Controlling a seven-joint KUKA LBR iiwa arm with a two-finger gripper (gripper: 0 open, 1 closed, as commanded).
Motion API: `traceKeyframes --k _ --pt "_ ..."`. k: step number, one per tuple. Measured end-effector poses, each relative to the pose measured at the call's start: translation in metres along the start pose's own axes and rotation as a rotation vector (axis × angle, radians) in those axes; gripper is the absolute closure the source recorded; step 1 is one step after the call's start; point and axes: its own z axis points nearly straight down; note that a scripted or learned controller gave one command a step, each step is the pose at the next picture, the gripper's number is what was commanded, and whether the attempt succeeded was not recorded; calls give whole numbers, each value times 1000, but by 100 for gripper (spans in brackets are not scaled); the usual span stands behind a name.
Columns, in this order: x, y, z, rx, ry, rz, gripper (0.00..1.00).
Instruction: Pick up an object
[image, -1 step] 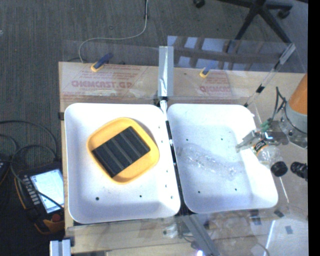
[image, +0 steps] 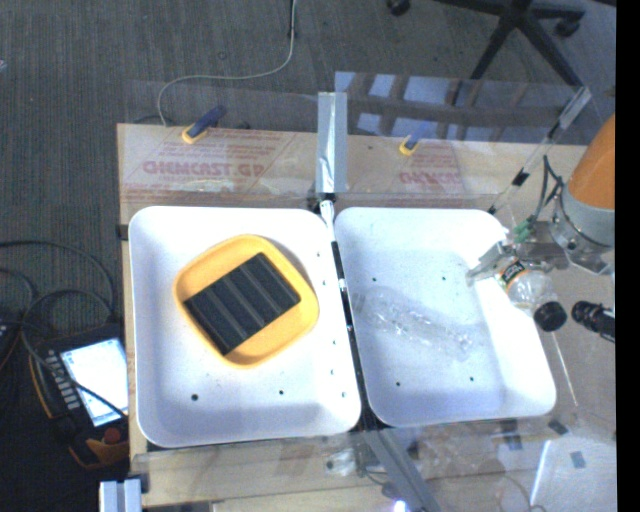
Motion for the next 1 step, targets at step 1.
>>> traceKeyframes --k 1 --pt "-1 23 -16 -1 -5 -108 0"
